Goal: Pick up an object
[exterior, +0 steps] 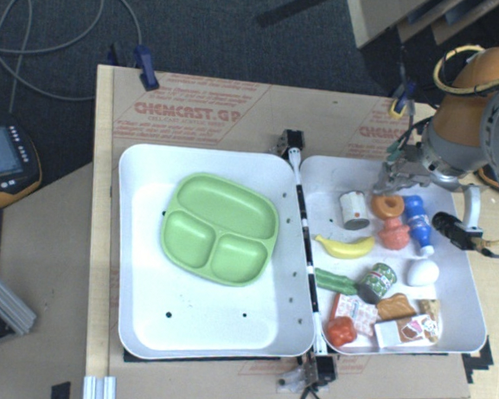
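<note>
The end effector (397, 174) hangs low over the far part of the right bin (475, 297), at the tip of the grey arm (464, 126) with its orange band; whether it is spread or pressed together cannot be told from this slanted view, and nothing shows gripped in it.

Directly below it, nearly touching, lies an orange ring-shaped doughnut (389, 206), round with a dark hole in the middle; just beside that, away from the arm, lies a small white cylinder (353, 209) with a dark end face, tipped on its side; on the arm's side lies a blue bottle (416, 218) with a white band, slanted along the bin; a pink rounded lump (395, 236) touches the doughnut's near edge.

Farther toward the camera from the end effector lies a yellow banana (344, 245), curved with its ends turned up; then a white egg (422, 273), a green-patterned roll (381, 279), a green stick (336, 281), a brown wedge (395, 306), a red tomato-like piece (341, 331) and some printed packets (410, 330) crowded at the near corner.

Well apart from the end effector, across the divide, the left bin (135, 315) holds a pale green three-compartment plate (220, 228); both bins sit on the bench (197, 107).
</note>
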Tool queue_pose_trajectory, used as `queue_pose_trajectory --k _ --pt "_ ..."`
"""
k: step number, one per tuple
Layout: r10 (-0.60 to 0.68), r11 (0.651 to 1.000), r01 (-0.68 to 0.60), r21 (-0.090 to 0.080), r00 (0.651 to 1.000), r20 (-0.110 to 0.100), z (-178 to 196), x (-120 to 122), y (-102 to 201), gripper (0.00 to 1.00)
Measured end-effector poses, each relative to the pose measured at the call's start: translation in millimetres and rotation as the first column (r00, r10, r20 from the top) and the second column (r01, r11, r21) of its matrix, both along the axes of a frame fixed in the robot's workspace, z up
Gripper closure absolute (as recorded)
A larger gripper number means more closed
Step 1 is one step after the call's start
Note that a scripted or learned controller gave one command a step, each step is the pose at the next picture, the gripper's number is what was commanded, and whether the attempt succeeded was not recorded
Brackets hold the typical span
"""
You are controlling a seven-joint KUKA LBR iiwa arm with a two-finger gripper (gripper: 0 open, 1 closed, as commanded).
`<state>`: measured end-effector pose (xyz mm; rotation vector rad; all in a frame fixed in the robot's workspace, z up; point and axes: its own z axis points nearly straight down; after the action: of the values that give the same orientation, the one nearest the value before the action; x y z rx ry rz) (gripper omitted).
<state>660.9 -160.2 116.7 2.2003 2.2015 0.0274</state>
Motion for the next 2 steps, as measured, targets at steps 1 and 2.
queue_pose_trajectory --k 1,2 --pt "0.0 1.0 0.0 0.0 1.0 -0.001 -0.5 -0.3 0.1 0.0" --pt "0.002 1.0 -0.002 0.008 0.999 -0.032 -31.7 6.1 -13.0 0.0"
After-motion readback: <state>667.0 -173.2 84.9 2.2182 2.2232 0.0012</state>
